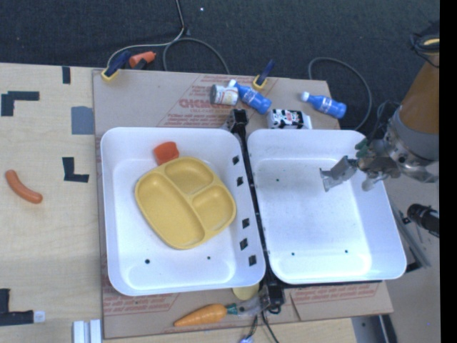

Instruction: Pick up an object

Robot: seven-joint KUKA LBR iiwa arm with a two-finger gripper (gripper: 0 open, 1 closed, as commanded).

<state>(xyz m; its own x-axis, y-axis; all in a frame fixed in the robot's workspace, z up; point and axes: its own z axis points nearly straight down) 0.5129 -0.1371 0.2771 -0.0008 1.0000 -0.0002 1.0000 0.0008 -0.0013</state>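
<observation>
Camera view: gripper (351,173) hangs spread and bare over the right bin (314,263); yellow plate (186,202) untouched, so nothing's picked yet.

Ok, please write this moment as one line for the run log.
arm: over right bin | pincer: open, holds nothing | left bin: yellow plate, red block | pick: not done

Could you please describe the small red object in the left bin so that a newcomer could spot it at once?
Start at the left white bin, which holds a yellow divided plate. Just beyond the plate's far edge lies a small red-orange block. It is the only red item inside either bin, and far smaller than the plate.
</observation>
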